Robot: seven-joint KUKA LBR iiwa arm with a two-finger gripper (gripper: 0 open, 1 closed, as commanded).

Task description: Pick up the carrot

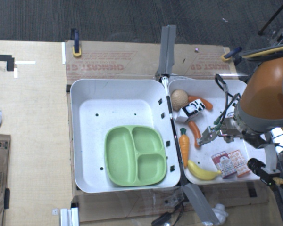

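Down at the front of the right bin (240,81) there's a banana (203,171) lying along the near wall, with a small red and white packet (231,163) just to its right. So that's the stuff closest to the lens.

Carrot (184,146) is right above the banana, lying lengthwise against the bin's left wall, green top pointing away from the camera, orange tip nearly touching the banana. Nothing is gripping it.

Now the pincer (206,136): it's hanging low in the middle of the right bin, coming in off the grey arm (269,91) with the big orange band. Its tip sits just right of a second, skinnier orange veggie-looking thing (195,131), and looks like it's touching or almost touching that piece's lower end. Honestly can't tell how wide the pincer is spread, it's too small and cluttered with cables there. Can't see anything clamped in it either.

Further back in the same bin: a tan ball (179,98), a black and white object (194,108), and another orange piece (201,100) behind that.

Left bin (85,126) has a green divided plate (136,155) with three compartments, sitting toward the near right corner.
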